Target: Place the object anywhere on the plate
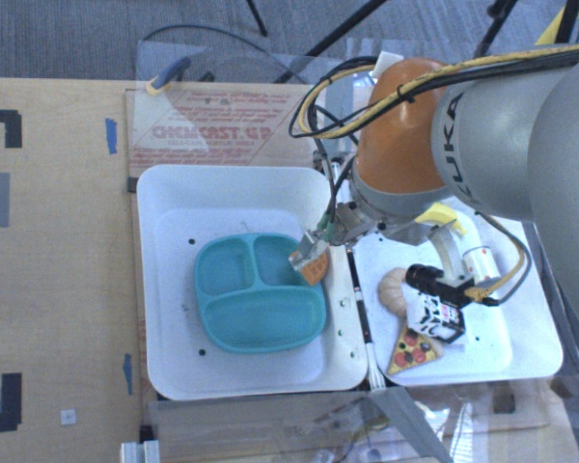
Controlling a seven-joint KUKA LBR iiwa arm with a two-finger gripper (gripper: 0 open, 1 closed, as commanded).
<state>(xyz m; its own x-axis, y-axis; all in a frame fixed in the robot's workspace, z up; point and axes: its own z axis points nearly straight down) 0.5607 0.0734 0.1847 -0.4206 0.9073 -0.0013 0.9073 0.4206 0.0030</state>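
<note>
Camera view: jaws (pixel 314 256) closed on small orange piece (pixel 315 270) at plate's (pixel 261 307) right rim. Looks light, stiff; pinched at top end.

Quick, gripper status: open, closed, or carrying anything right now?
Gripper: closed on a small orange object, held over the right edge of the teal plate.

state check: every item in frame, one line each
pincer: over the plate's right edge, shut on an orange object
orange object: held between the fingers, not yet released
teal plate: flat in the left bin, three compartments
pizza slice toy: lying flat in the right bin
beige round item: resting in the right bin
</note>
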